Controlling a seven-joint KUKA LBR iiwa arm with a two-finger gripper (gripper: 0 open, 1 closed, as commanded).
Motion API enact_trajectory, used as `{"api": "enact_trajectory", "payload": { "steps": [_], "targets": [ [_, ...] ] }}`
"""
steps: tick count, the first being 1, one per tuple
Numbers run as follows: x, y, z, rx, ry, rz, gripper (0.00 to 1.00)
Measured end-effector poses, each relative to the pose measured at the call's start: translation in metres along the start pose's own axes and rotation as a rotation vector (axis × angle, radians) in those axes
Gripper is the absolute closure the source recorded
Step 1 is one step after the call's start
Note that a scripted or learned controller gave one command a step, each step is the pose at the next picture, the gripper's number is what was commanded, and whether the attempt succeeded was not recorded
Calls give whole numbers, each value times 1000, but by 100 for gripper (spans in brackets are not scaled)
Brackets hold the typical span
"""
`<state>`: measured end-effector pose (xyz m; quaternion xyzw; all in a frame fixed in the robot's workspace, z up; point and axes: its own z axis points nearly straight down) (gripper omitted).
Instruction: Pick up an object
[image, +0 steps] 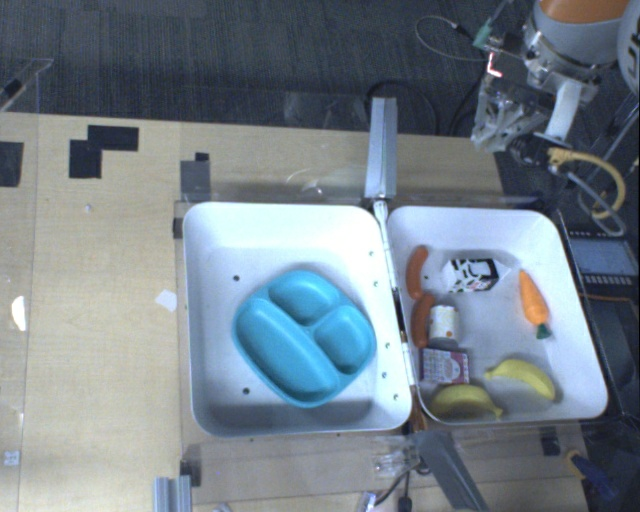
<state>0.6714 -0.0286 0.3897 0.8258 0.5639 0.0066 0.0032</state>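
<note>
The gripper (505, 122) hangs at the upper right of the camera view, beyond the far rim of the right bin (560, 240) and raised above the bench; nothing is seen between its fingers, and whether they are spread or pressed together cannot be told at this angle. All candidate objects lie in the right bin, toward the viewer and slightly left of the gripper. Nearest to it is a small black-and-white package (473, 274) by the far wall; its markings are too blurred to read. Along the divider lie two sausage-shaped items: an orange-red one (416, 270) and, just below it, a darker red one (423, 316), both with long axes running roughly near-to-far. Beside the darker one stands a small white cup or canister (444, 322). A carrot (533, 301) lies at the right side, long axis also near-to-far, leaf end toward the viewer. Near the front wall sit a dark carton with a reddish label (445, 366), print illegible, and two bananas (521, 378) (465, 401), lying mostly crosswise. The left bin (210, 300) holds a blue divided tray (304, 336). In my judgement the pick has not begun; the arm must travel forward and descend into the right bin.
</note>
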Motion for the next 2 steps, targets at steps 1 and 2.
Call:
{"api": "enact_trajectory", "payload": {
  "steps": [1, 2],
  "targets": [
    [1, 1, -12, -4, 3, -4, 100],
    [3, 1, -25, -9, 6, -9, 100]
  ]
}}
